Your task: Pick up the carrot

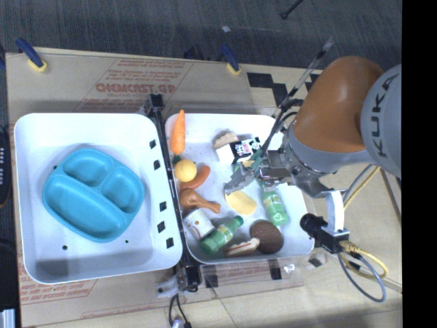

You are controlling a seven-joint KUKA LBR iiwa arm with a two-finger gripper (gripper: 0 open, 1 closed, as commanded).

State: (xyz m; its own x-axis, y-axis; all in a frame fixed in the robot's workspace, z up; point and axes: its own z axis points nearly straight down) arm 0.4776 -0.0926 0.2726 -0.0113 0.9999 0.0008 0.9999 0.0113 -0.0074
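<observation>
Two shallow white bins sit side by side on a cardboard-covered bench, seen from above at a slant.

Along the near edge of the right bin [290,251] lies a clutter of toy food: a green bottle [222,236] on its side, a brown rounded piece [266,236] just beside it, and a small white-and-red can [198,222] toward the near left corner. Next comes a brown drumstick-shaped piece [196,199], a pale yellow wedge [241,202] and a second green bottle [274,208] toward the right side.

Over the middle of this bin hangs the gripper [240,178], on a grey arm with an orange band [334,108] that reaches in from the right. Its metal fingers point toward the bin's left side; nothing shows between them, and whether they are parted or closed cannot be told.

Against the left wall sit a yellow lemon [184,170] and a red-orange piece [199,176], touching.

The carrot [177,132] lies in the far left corner of the right bin, alongside the left wall, tip pointing away (green top nearest the lemon). It is untouched and well apart from the gripper.

The left bin [27,203] holds a blue divided plate [93,193].

Judging by this, the approach is in hand, not the grasp. The next move calls for travelling to the far left corner and descending astride the carrot, clear of the wall.
</observation>
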